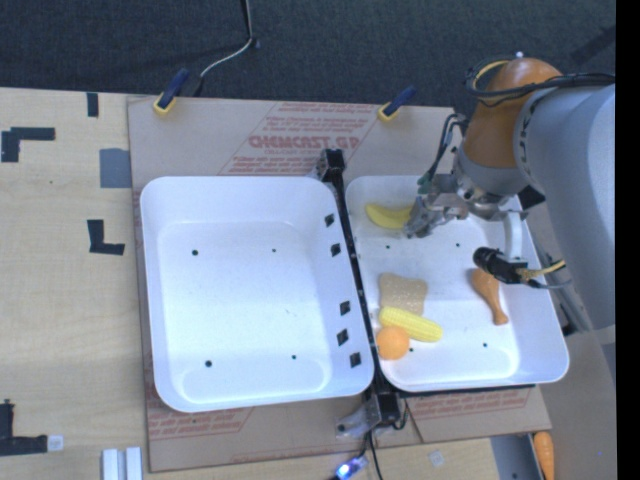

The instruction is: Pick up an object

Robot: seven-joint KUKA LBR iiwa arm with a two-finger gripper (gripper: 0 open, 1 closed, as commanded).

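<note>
Banana [388, 216] lies at twelve o'clock in the right bin [530, 368], touching the end effector [418, 224] at its three o'clock; finger spread cannot be told.

Banana [386, 215], bread [402, 293], corn [411, 324] lie in right bin [540, 363].

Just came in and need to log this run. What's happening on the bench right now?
The grey arm has its gripper down in the right bin, at the end of a yellow banana near the bin's far left corner. Nothing is visibly lifted yet. A tan bread slice, a corn cob, an orange ball and a brown drumstick lie elsewhere in that bin.
</note>
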